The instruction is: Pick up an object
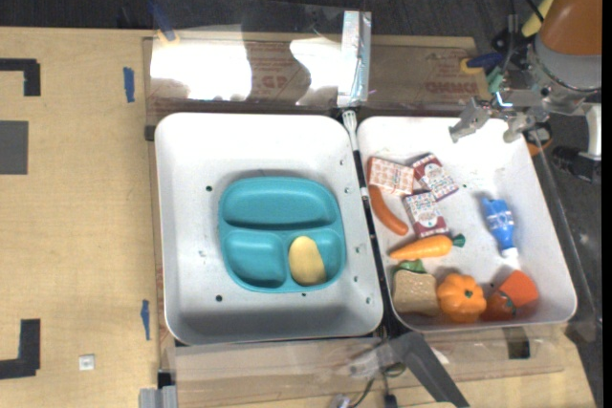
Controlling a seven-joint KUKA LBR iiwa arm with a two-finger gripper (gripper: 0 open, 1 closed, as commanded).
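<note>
The gripper (491,123) hangs over the far right corner of the right bin (555,205), its two fingers spread apart with nothing between them. In that bin lie a blue bottle (498,222), a carrot (422,247), a hot dog (387,210), an orange pumpkin (460,296), what may be a slice of bread (414,292), and small red-and-white cartons (413,187). The left bin (182,205) holds a teal divided tray (279,229) with a yellowish potato (306,260) in its near right compartment
</note>
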